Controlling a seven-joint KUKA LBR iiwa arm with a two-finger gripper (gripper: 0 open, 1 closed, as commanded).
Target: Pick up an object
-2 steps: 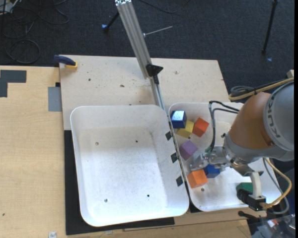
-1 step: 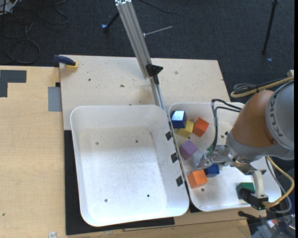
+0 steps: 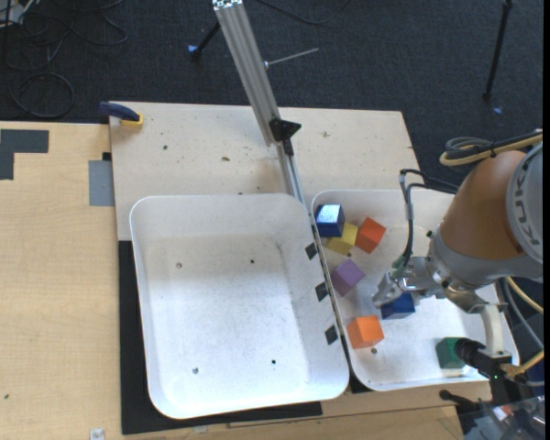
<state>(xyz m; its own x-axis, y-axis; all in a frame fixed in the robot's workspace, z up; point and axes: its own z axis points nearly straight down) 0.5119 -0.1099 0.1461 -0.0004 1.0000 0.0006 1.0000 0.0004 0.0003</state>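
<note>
**Gripper low over a dark blue block in the right bin**

Dark carpet strewn with cables lies behind the pale wooden bench (image 3: pixel 211 145) you are looking down on, and two shallow white plastic bins sit side by side on it. In the right white bin (image 3: pixel 412 379), a small dark blue cube (image 3: pixel 399 306) rests near the middle, and the metal two-finger gripper (image 3: pixel 392 291) sits directly on top of it, touching or nearly so. You cannot tell from this angle whether the claw is spread or closed, nor whether it has any hold on the cube.

Just below and left of that cube you see an orange cube (image 3: pixel 366 330) close to the bin's left wall. Above it lies a small purple cube (image 3: pixel 348 275). Further up, three blocks cluster together: a blue cube with a white top face (image 3: pixel 328 218), a yellow cube (image 3: pixel 345 238) touching it, and a second, reddish-orange cube (image 3: pixel 370 234) just to the right. At the bin's lower right corner sits a green block (image 3: pixel 452 353).

Your grey arm with its orange band (image 3: pixel 481 211) reaches in from the right, over the bin's right side. The left white bin (image 3: pixel 151 246) adjoins the right one, with small black clips along the shared edge. A slanted aluminium post (image 3: pixel 249 58) rises from the bench behind the bins, and a blue-and-yellow clamp (image 3: pixel 121 114) sits at the bench's far left corner.
</note>
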